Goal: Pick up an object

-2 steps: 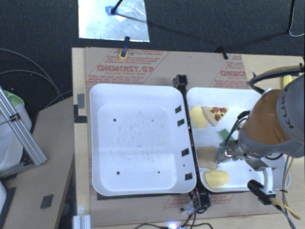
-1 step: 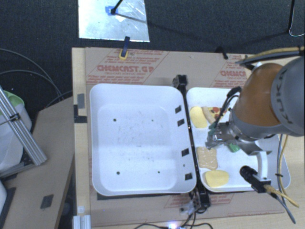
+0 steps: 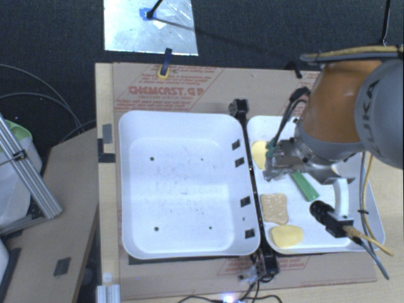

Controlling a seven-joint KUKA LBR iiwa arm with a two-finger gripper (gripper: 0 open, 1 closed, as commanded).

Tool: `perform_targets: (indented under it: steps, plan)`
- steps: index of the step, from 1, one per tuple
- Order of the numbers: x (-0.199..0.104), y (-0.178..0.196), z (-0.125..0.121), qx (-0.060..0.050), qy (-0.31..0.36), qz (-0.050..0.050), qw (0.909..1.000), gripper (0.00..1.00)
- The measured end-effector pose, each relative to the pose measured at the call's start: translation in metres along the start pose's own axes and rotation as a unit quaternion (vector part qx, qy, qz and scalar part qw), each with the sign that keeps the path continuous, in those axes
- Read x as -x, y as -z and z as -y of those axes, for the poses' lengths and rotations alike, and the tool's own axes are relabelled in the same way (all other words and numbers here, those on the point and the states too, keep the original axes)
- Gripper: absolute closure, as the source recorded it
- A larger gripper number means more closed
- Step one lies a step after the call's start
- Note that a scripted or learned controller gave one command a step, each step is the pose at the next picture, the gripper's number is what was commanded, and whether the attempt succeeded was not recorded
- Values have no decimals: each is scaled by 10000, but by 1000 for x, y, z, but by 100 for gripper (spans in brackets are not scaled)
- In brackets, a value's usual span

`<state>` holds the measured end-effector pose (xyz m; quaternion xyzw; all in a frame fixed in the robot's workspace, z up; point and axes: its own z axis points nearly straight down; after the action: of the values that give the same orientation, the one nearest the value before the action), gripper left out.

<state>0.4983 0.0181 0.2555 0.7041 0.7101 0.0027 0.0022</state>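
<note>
My gripper (image 3: 275, 166) hangs low over the left part of the right bin (image 3: 360, 242), with the arm's orange band above it. Just to its left, a round yellow piece (image 3: 258, 152) lies by the bin's left wall. A green stick (image 3: 305, 185) slants out from under the gripper toward the lower right. In front of the gripper lies a tan cracker-like square (image 3: 274, 208). A yellow wedge (image 3: 287, 235) rests in the bin's near left corner. The arm hides the back and right of this bin.
The left bin (image 3: 183, 182) sits beside the right one, with a black clipped divider (image 3: 247, 169) between them. Both stand on a cardboard sheet (image 3: 167, 90). A metal frame (image 3: 25, 169) stands at the far left.
</note>
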Motion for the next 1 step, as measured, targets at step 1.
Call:
perform_targets:
  steps: [1]
  plan:
    - [-31,90,10,20,1,-9,10000,100]
